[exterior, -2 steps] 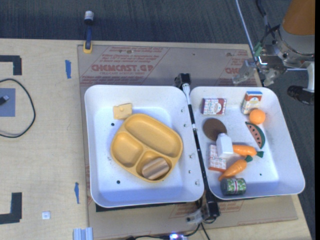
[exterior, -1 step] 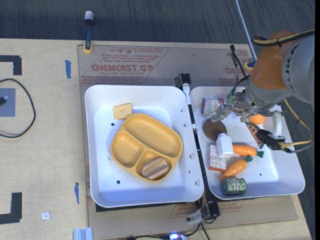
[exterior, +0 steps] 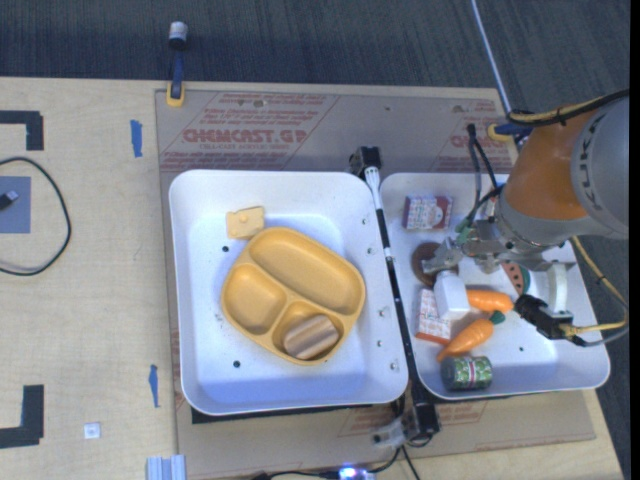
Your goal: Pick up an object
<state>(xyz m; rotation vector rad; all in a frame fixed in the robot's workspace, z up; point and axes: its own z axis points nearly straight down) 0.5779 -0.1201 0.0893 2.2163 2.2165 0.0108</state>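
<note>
The arm reaches in from the right and hangs over the right bin (exterior: pixel 590 373). My gripper (exterior: pixel 472 251) is low over the bin's middle, above a cluster of toy food. Just under and beside it lie a brown disc (exterior: pixel 429 259), a white block (exterior: pixel 450 294) and a watermelon slice (exterior: pixel 514 274). Two orange carrots (exterior: pixel 489 301) (exterior: pixel 468 336) lie in front of the gripper. A green can (exterior: pixel 467 371) rests near the bin's front wall. A small red and white carton (exterior: pixel 427 211) sits at the back left.
The left bin (exterior: pixel 200 368) holds a yellow divided plate (exterior: pixel 305 268) with a bread roll (exterior: pixel 311 336) in one compartment, and a yellow cracker (exterior: pixel 245 222) behind it. A red and white packet (exterior: pixel 431 320) lies by the right bin's left wall. Black cables (exterior: pixel 560 330) trail right.
</note>
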